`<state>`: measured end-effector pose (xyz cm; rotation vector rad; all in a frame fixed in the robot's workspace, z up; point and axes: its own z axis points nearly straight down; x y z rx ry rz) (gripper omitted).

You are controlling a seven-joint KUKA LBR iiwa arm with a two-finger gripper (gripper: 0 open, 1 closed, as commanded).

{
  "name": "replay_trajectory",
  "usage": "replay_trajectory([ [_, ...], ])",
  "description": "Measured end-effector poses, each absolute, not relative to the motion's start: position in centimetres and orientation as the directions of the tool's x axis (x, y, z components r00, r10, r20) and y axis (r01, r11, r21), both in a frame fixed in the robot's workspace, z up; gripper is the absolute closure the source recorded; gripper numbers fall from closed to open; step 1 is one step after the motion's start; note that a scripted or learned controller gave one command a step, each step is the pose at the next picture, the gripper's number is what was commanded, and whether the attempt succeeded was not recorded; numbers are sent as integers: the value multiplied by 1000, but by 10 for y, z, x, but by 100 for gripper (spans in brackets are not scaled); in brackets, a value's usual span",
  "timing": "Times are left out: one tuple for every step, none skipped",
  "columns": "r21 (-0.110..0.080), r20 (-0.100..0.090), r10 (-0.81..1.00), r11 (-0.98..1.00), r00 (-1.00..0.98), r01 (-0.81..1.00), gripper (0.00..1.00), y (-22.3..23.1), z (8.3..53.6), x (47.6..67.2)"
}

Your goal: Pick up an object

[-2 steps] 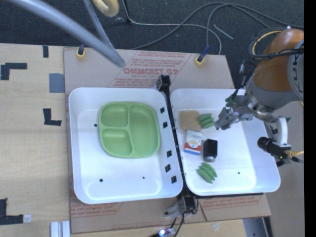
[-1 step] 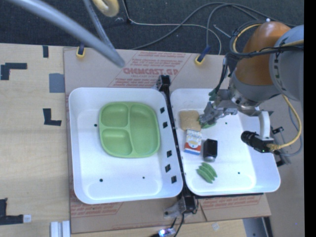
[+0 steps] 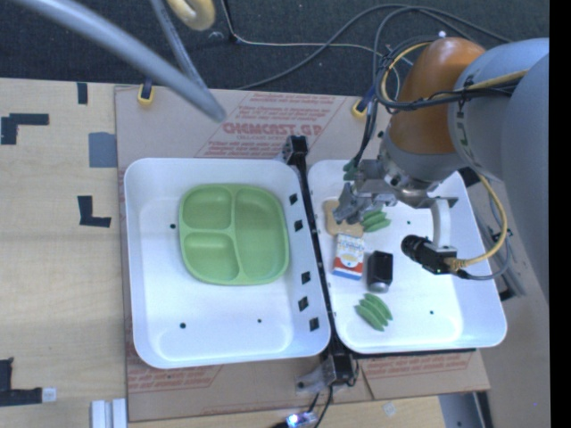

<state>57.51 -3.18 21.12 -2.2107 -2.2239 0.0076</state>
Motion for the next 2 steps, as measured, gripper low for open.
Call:
replay_trajectory([
  [-6, 1, 1000, 8, -8, 1000, 100, 22, 205, 599],
  [-7, 0, 1000, 7, -7, 1000, 100, 74, 199, 615],
])
